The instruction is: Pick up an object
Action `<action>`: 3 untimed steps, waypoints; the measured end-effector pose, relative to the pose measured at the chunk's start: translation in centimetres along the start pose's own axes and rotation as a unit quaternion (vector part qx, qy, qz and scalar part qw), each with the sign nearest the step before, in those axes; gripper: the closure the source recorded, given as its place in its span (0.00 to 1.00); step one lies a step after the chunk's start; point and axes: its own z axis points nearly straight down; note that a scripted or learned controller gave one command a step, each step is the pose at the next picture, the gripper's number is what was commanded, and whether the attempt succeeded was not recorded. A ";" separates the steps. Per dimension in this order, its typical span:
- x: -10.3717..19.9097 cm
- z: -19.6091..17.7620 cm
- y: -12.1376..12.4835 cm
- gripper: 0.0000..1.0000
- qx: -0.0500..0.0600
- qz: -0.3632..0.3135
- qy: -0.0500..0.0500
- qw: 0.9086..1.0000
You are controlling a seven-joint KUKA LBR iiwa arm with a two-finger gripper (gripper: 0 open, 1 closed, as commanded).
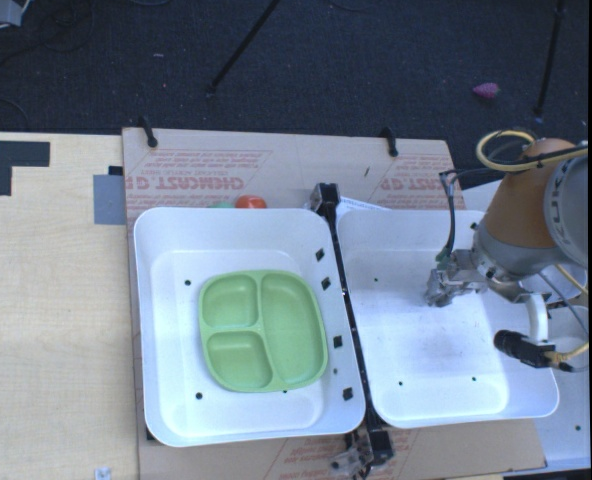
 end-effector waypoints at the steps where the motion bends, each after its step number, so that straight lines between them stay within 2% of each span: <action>1: 0.0 -4.2 0.2 1.00 -0.002 -0.002 -0.001 1.000; 3: 1.0 -13.9 0.4 1.00 -0.003 -0.003 -0.001 1.000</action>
